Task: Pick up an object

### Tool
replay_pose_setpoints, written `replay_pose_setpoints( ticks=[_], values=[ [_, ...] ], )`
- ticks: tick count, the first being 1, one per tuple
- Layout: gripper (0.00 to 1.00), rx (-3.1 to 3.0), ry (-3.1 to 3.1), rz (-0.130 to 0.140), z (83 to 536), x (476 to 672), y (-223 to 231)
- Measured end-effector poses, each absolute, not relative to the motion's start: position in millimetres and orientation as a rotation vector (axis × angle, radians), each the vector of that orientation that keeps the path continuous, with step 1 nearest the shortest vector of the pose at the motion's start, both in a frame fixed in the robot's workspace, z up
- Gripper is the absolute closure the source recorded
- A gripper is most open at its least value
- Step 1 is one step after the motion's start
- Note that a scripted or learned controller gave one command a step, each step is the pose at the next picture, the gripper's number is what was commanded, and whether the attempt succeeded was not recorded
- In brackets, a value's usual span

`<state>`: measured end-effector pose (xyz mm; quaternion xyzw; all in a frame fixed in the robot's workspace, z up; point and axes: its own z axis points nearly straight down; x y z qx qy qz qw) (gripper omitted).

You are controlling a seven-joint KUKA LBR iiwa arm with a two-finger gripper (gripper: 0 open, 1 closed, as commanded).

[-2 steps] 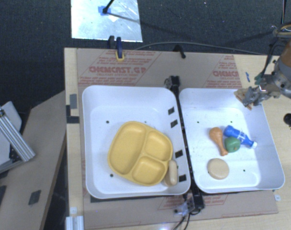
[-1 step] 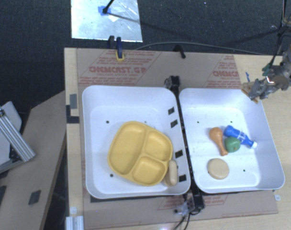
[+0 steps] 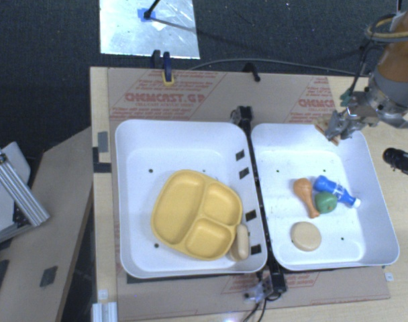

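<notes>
The gripper (image 3: 340, 127) hovers over the right bin (image 3: 378, 180) at its far corner — fingers apart, nothing between them. Nearest target: the orange drumstick (image 3: 305, 193) mid-bin, touching a green ball (image 3: 326, 203). Likely light, rigid plastic — grasp across its narrow shank.

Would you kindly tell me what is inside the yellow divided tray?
The yellow divided tray holds nothing visible in its compartments; a beige piece leans on its rim. Anything beneath is covered.

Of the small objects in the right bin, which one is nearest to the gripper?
The blue bottle: it lies furthest toward the gripper, beyond the green, orange and tan pieces.
</notes>
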<state>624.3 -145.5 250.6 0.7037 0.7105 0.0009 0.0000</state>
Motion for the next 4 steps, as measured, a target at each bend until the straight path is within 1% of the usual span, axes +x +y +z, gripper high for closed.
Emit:
replay_pose_setpoints(
  ticks=[1,2,3,4],
  values=[
    [1.0,2.212,2.232,0.002,238,617.3,-98],
    [1.0,2.212,2.232,0.001,232,610.0,-35],
    [1.0,2.21,2.233,0.005,240,609.3,20],
    [1.0,2.212,2.232,0.002,226,600.8,73]
  ],
)
